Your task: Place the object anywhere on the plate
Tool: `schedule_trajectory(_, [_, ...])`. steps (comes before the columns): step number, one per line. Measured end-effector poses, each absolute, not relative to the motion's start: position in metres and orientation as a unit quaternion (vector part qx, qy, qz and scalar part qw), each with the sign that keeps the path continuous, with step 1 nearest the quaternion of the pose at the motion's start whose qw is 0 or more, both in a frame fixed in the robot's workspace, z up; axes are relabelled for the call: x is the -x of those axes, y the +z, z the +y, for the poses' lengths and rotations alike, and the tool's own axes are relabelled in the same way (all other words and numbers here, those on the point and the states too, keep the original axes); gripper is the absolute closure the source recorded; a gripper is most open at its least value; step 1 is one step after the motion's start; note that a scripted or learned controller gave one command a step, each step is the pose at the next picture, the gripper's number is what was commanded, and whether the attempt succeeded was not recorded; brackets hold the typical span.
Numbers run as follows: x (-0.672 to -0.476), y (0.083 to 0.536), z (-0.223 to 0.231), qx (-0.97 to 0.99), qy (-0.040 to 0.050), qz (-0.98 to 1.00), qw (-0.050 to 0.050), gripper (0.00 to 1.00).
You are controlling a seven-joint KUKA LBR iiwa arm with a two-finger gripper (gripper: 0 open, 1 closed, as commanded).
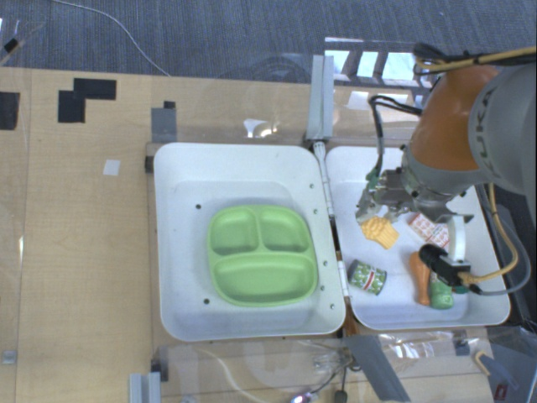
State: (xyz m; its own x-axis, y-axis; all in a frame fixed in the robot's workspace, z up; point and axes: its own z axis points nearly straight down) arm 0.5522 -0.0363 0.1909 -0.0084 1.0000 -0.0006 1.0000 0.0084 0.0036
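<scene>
Over the right bin [495, 313], the gripper [375, 210] hangs just above a yellow waffle-like piece [380, 232]; its grip cannot be told. Below it lies a green can [367, 277], to its right a carrot [422, 277]. Well left, the green divided plate [262, 254] sits in the left bin [180, 225].

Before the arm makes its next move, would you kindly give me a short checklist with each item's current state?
1. Green plate sits flat in the left bin: ok.
2. Plate has free space: ok.
3. Gripper is above the yellow waffle piece in the right bin: ok.
4. Object held between fingers: cannot tell.
5. Green can and carrot lie apart from the waffle piece: ok.
</scene>
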Motion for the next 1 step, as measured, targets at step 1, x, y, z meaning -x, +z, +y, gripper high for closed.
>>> schedule_trajectory(1, [-0.5672, 0.1847, 0.0329, -0.705, 0.0013, 0.710, 0.001, 1.00])
